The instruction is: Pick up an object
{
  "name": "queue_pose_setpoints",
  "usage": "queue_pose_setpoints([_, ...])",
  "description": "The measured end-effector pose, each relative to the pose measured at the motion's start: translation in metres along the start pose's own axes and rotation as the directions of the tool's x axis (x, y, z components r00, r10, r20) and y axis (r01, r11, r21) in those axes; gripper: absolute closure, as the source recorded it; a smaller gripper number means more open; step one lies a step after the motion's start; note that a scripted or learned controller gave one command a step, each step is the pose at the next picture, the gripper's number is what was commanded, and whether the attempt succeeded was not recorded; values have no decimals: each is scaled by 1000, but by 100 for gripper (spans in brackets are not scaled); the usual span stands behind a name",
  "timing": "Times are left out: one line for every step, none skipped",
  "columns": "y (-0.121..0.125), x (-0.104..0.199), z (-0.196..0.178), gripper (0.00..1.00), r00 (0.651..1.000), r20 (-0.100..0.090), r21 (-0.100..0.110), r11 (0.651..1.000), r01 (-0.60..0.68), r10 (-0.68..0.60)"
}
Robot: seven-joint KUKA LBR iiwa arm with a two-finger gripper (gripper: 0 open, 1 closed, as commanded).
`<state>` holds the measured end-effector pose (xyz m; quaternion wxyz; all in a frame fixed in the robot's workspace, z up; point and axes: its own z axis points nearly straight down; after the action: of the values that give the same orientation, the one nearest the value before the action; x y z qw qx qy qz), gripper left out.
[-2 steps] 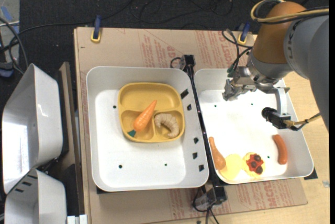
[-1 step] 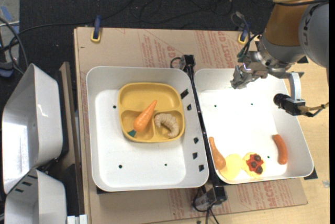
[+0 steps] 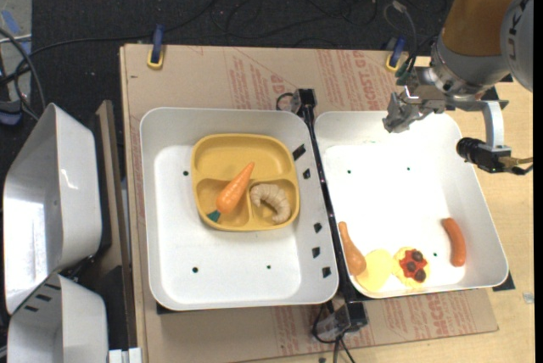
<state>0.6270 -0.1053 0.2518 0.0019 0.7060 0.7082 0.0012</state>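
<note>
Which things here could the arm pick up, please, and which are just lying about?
Pickable: carrot, shrimp, sausage, drumstick, pizza slice, perhaps the yellow tray.
Lying about: cables, clamps, cardboard.

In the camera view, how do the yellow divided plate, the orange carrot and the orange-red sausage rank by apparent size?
Largest to smallest:
1. yellow divided plate
2. orange carrot
3. orange-red sausage
The carrot and sausage look nearly alike, so their order is unsure.

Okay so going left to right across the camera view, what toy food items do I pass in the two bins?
carrot → shrimp, both on the yellow divided plate in the left bin; then in the right bin: drumstick → small pizza → sausage.
</note>
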Motion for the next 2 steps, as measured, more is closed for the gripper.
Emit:
queue_pose_setpoints([6, 54, -6, 100, 1000, -2, 2, 1000, 5, -5])
queue_pose_setpoints([11, 109, 11, 100, 1000, -3, 6, 1000, 5, -5])
